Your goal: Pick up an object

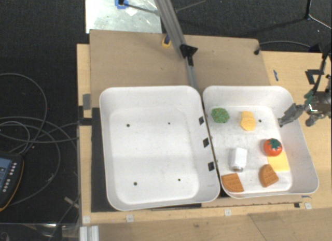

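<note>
The hand hangs open at the right edge of the right bin, holding nothing. In that bin lie a red tomato, green broccoli, a white cup and yellow and orange pieces.

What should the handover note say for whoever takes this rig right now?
Hand: at the right bin's right rim, holding nothing visible; open or shut is unclear from this view.
Right bin contents: green piece and yellow piece at the back, red tomato against a flat yellow block, white cup mid-bin, two orange-brown pieces at the front.
Left bin: no objects in it.
Done: nothing picked yet.
Left: choose an object, descend, grasp, lift. The tomato looks nearest the hand.
</note>
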`<state>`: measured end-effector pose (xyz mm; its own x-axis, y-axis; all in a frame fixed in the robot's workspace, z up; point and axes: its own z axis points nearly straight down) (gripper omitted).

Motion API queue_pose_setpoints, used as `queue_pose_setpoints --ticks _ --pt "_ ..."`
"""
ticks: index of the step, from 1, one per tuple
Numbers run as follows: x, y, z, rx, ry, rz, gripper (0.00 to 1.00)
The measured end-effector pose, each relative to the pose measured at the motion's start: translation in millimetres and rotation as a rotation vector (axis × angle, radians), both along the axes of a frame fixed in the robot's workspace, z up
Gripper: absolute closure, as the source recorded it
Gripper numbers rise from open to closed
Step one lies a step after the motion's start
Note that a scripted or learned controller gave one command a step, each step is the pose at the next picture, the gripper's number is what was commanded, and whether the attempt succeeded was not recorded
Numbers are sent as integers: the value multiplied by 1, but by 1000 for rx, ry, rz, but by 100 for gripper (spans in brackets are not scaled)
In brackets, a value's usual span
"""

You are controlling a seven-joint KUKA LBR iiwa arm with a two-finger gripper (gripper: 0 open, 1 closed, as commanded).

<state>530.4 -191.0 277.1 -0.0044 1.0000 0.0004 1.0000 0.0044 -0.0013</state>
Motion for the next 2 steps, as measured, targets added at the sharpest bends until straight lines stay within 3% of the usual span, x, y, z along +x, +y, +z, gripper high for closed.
queue_pose_setpoints --ticks 1,2 --pt "1 0 2 -1 -4 0 0" --pt "6 8 -46 1 2 -1 0"
